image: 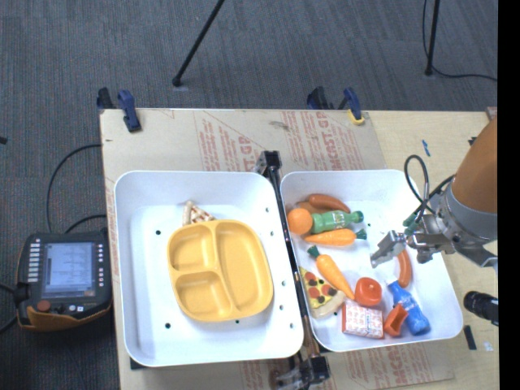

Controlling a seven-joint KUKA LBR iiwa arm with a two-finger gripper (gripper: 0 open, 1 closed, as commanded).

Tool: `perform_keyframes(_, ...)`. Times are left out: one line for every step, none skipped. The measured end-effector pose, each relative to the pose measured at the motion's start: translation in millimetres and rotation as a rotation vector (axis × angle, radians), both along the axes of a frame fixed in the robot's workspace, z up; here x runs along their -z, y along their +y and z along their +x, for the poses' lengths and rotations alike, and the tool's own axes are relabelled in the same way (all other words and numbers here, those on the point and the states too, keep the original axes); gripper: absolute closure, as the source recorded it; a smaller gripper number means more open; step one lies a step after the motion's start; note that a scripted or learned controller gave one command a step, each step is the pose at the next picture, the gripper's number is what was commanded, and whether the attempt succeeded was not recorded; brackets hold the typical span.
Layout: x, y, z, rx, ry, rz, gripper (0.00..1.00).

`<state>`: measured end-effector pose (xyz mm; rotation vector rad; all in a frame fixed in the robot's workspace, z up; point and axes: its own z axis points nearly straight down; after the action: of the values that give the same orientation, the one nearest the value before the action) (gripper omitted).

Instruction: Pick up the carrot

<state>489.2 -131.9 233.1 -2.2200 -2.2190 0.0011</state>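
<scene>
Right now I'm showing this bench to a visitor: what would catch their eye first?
Probably the yellow tray, sitting in the left bin. Next, the bright jumble of toy food in the right bin, with a carrot near its middle. Then the gripper reaching in from the right, above that bin's right side.

Single fixed overhead camera, slanted down over both bins [130, 218].

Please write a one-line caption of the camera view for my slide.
Grey arm's two-finger gripper hovers over right white bin, right of orange toy carrot; yellow divided plate in left bin.
</scene>
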Motion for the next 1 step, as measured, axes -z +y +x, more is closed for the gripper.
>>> perform_keyframes(75.1,50.0,7.3,0.355,0.003,0.000,0.00)
